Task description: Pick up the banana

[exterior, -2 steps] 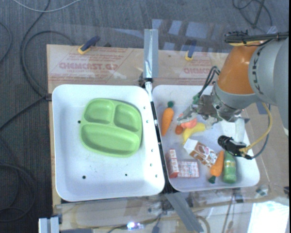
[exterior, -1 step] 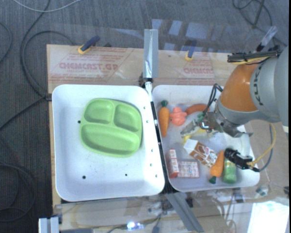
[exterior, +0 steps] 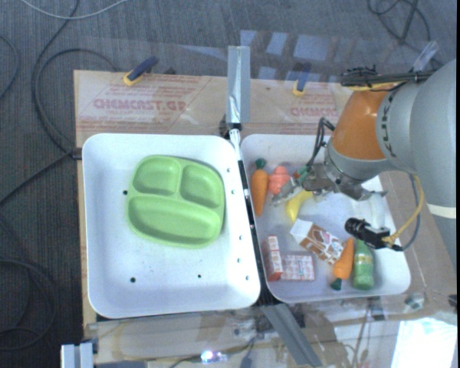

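Grey carpet strewn with cables surrounds our bench, where two white bins sit side by side. We see a green divided plate (exterior: 176, 200) in the left bin (exterior: 107, 282). The right bin (exterior: 391, 282) holds the clutter: a carrot (exterior: 258, 188), a reddish fruit (exterior: 278, 179), two small boxes (exterior: 287, 265) (exterior: 322, 244), a second carrot (exterior: 343, 261) and a green bottle (exterior: 363, 267). The banana (exterior: 297, 203) lies near the bin's upper middle, just right of the reddish fruit. Our gripper (exterior: 313, 181) hangs directly over the banana's upper end, under the orange-banded wrist; we cannot tell how its jaws stand. We judge this the approach-to-grasp step. Next we need the gripper to settle squarely onto the banana, clear of the neighbouring fruit, then close and lift straight up.
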